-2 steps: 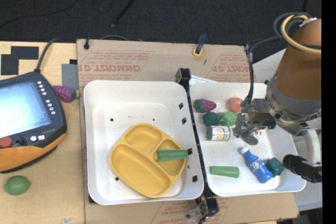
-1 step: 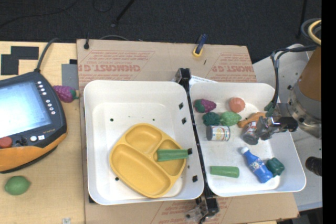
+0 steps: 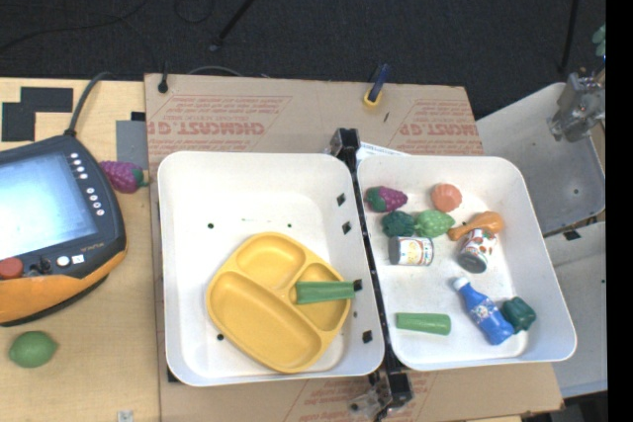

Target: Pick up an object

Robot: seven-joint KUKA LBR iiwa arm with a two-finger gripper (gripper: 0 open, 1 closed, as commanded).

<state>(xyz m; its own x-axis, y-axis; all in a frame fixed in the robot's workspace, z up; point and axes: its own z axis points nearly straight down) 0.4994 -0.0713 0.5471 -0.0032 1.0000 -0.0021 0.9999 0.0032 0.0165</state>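
At the near left corner of the bench lies a green ball [image 3: 34, 349], with a screen pendant [image 3: 49, 212] behind it.

The left bin [image 3: 198, 183] holds a yellow divided plate [image 3: 259, 303] by its near edge. A green stick [image 3: 324, 292] rests across the plate's right rim, its long axis running left to right.

In the right bin [image 3: 539, 336], a second green stick [image 3: 422, 322] lies closest to the near edge, also pointing left to right. Beside it a blue bottle [image 3: 485, 313] lies slantwise, white cap toward the far left, touching a dark green piece [image 3: 518, 313] at the near right corner. Mid-bin, a small can [image 3: 410, 251] and a red-and-white can [image 3: 475, 250] lie on their sides. Behind them sit an orange piece [image 3: 479, 225] and green lumps [image 3: 417, 222], then purple grapes [image 3: 388, 199] and an orange ball [image 3: 446, 197] toward the far edge.

Beyond the right bin's far right corner, well apart from everything, hangs the gripper [image 3: 582, 106]; I cannot tell whether it is spread or pressed together.
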